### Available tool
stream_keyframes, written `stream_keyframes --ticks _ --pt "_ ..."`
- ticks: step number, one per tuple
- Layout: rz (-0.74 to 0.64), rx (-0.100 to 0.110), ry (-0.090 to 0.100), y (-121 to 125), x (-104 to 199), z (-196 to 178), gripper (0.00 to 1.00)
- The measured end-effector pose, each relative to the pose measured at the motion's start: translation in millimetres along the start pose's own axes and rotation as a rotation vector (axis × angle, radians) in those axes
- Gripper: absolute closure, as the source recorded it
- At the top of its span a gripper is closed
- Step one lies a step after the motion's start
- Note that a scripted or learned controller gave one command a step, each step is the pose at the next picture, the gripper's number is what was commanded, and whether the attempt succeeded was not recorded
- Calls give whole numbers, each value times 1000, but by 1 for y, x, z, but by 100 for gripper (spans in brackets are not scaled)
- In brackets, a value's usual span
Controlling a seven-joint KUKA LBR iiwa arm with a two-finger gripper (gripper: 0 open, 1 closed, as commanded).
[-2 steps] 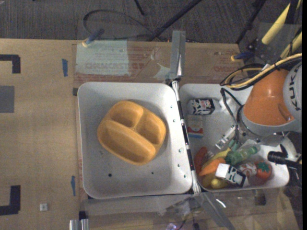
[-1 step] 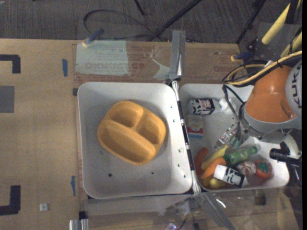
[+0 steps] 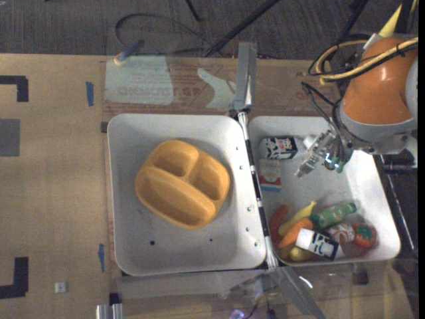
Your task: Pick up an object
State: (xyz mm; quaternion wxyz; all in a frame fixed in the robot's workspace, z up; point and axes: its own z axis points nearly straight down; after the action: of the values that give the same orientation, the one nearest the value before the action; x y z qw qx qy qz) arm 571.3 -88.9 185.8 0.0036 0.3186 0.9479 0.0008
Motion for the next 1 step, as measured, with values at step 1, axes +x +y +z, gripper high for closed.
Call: stream_keyframes --ticks 1 --pt "1 -4 -6 1 -1 -11 100"
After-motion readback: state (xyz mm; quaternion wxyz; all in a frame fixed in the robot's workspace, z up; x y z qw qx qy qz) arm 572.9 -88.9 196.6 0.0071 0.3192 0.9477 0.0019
